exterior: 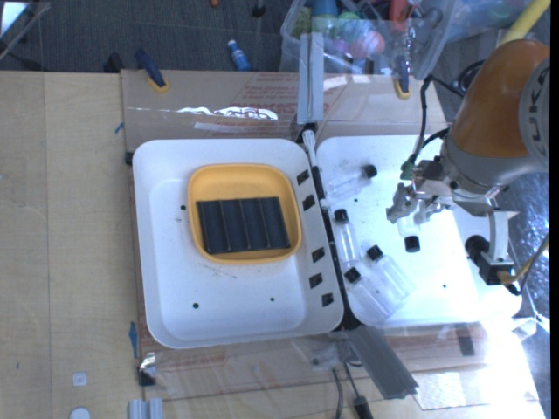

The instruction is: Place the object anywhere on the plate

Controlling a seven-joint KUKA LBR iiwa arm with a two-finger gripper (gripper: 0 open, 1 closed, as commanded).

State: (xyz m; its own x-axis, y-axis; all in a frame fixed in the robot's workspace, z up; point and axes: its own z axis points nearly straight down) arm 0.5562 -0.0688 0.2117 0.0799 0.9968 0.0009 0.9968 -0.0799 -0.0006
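So the bench [61,234] takes up most of the view, light wood, with the two white bins sitting side by side on it. The left bin [227,308] has a yellow plate [244,180] up in its back half, kind of a rounded-square dish, and there's a dark ribbed rectangular object [244,225] lying flat across the plate, covering most of its middle and front part, so the thing is already resting on the plate as far as I can see. The right bin [437,295] is pretty blown out by the light, but you can make out a few clear little bottles with black caps [377,273] scattered along its left side, near the divider. The arm [502,112] comes in from the right, big orange band and grey wrist, hanging over the right bin. The gripper [409,206] sits over the upper middle of that bin, well apart from the plate, and honestly the glare makes it too hard to read, can't tell its state. Behind the bins there's a clear tub of colourful toys [371,16] on the floor side.
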